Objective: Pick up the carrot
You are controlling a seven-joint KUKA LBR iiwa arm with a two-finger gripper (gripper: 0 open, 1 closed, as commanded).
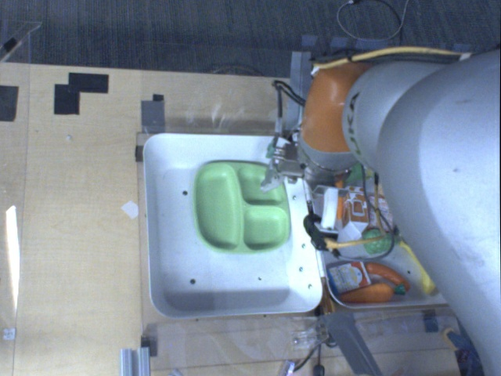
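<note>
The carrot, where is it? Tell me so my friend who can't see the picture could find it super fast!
Find the two white bins; take the right bin, mostly hidden under the big grey arm. At its near edge, the carrot lies beside a small packet. It is the smooth, plain orange, stick-shaped thing; the yellow banana lies further right.

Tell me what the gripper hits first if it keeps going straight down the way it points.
Most likely the green tray in the left bin: the gripper hangs over its upper right compartment. Height above it is unclear. The carrot lies in the other bin.

Fixed camera above bench (70, 233), slanting down, perhaps fairly near
</note>
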